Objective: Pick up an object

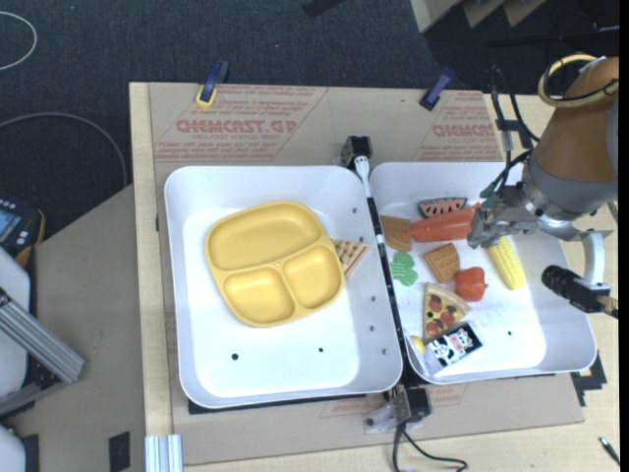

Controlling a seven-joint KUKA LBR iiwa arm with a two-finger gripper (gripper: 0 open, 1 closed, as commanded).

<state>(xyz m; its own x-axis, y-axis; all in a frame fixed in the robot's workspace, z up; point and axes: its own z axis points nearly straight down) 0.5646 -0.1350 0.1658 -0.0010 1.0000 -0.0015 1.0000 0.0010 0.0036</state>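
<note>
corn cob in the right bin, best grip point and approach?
Judging by its pose, grip the corn cob across its narrow middle, coming straight down. It lies flat, its long axis running up-and-down in the view, tilted slightly. On its right side the white floor of the right bin is bare; the tomato sits close on its left, so jaws should straddle carefully there.

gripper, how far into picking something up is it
Done: the gripper is down in the right bin, at the carrot's right end beside the corn. In hand: nothing visibly between its fingers. Left: grasp and lift; all the toy food lies in the bin.
</note>
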